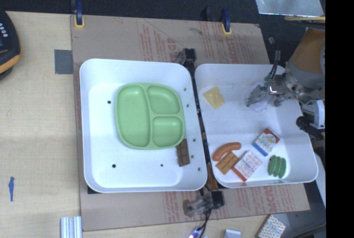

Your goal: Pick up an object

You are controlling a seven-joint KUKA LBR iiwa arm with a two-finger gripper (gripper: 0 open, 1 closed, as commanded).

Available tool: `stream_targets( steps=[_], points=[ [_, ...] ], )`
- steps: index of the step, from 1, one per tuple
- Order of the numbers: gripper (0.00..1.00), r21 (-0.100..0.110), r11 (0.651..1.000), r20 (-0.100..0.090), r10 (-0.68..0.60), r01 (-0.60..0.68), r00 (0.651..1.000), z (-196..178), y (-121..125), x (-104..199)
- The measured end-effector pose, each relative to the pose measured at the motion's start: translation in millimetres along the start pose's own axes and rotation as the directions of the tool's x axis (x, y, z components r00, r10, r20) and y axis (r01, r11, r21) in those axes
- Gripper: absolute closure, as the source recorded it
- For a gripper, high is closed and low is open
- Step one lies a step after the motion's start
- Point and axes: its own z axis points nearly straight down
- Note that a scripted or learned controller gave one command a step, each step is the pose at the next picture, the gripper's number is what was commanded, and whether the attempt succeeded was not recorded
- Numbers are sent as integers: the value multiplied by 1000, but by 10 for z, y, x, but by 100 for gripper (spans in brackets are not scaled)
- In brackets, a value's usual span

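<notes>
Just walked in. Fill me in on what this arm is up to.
The arm's hand is low over the upper part of the right bin, with nothing visibly held. The yellow piece lies apart to its left; the sausage, cracker, small packets and green item lie toward the bin's near edge. The left bin holds a green divided plate and a small brown piece.

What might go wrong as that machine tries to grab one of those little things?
The grey metal tool sits over bare bin floor, apart from every item, so closing there would probably catch nothing. The orange sausage, brown cracker and flat white packet lie bunched together; reaching for one could nudge or drag the others.
</notes>
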Motion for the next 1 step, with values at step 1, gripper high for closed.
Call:
stream_targets(
  steps=[1],
  points=[
    [0,6,1000,-2,1,-1,1000,6,391,2]
  ],
)
